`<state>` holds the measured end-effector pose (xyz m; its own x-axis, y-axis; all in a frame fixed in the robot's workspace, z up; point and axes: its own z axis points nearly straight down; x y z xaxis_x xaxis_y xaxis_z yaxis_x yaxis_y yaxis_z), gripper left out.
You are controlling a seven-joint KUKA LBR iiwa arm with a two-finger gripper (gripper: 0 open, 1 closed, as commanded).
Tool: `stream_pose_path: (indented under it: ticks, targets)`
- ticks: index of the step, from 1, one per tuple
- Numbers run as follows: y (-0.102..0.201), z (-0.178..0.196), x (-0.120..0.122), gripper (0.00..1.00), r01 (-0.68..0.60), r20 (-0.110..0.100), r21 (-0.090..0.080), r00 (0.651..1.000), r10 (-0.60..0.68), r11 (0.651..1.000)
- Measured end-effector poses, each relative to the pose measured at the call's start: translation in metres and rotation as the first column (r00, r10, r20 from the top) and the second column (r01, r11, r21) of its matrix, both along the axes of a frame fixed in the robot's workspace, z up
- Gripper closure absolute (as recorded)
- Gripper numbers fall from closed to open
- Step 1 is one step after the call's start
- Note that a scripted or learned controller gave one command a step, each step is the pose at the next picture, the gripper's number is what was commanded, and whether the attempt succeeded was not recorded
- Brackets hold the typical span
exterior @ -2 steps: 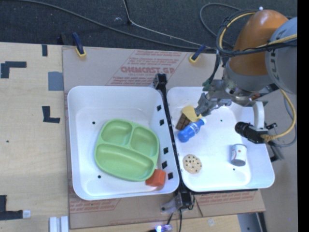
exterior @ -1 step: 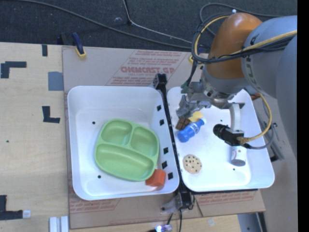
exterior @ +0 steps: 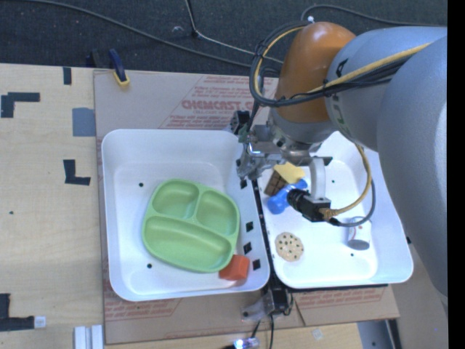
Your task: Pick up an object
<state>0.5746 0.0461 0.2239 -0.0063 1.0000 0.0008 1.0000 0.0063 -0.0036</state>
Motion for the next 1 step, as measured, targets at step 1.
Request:
stream_pose_path:
  ticks: [1]
  targets:
    - [0.0495, 0.0063, 0.0037, 1.0, 0.0, 0.003, 0.0, 1.0, 0.0, 1.0]
